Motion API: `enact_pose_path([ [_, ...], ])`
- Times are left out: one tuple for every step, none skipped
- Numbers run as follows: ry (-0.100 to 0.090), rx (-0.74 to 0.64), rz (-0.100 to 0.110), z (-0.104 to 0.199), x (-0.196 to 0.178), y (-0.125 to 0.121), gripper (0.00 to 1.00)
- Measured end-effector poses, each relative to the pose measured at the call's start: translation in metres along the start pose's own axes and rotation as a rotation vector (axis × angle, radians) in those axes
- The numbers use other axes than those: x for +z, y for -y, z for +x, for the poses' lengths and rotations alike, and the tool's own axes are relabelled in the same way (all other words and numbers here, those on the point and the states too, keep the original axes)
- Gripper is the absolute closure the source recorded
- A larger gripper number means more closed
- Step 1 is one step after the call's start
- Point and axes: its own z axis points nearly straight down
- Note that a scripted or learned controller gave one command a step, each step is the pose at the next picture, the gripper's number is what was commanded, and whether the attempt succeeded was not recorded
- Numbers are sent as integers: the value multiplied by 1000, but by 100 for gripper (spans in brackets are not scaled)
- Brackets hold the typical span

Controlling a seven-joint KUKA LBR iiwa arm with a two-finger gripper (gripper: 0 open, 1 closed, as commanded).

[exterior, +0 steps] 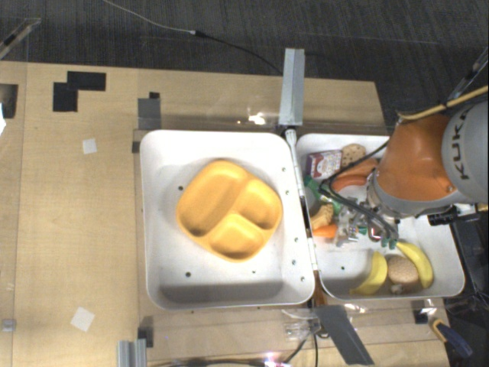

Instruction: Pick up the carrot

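The carrot [324, 232] shows as a small orange piece low against the left wall of the right bin [451, 281]. My gripper [357, 229] hangs just to its right, below the orange band of the arm, and its tip is close to the carrot. Cables and the wrist hide the contact, so I cannot tell whether it touches the carrot. The arm covers the middle of that bin.
A yellow divided plate [229, 207] lies in the left bin [157, 281]. In the right bin lie two bananas [374, 274], a brown round item [399, 271], a printed packet [325, 163], a cookie [352, 154], a green item [315, 188] and a long orange-red item [351, 179].
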Motion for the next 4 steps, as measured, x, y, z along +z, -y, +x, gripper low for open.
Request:
enact_pose_path([
  [6,-1,-2,-1,0,-1,0],
  [-2,-26,-2,-22,1,-4,0],
  [5,-108,-3,-18,1,-7,0],
  [-5,216,-2,-58,-38,-4,0],
])
